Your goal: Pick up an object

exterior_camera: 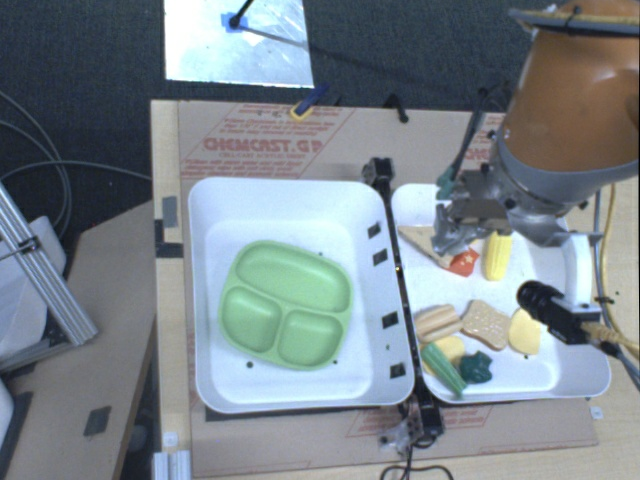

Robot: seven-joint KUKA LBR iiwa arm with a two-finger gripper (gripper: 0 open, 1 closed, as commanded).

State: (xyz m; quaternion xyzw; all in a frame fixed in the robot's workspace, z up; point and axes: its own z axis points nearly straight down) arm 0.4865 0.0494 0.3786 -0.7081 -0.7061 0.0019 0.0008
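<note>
Camera view: gripper (455,236) seemingly over pizza slice (422,241)

A robotics lab: white bins (300,193) on cardboard (260,138), aluminium framing (40,278), cables (50,178).

A pale green plate (286,304) lies in a white bin (215,218); the corn (496,254) is yellow.

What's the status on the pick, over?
Gripper low in right white bin, over the tan wedge slice. Red piece and yellow corn cob crowd alongside. Nothing visibly held.
</note>
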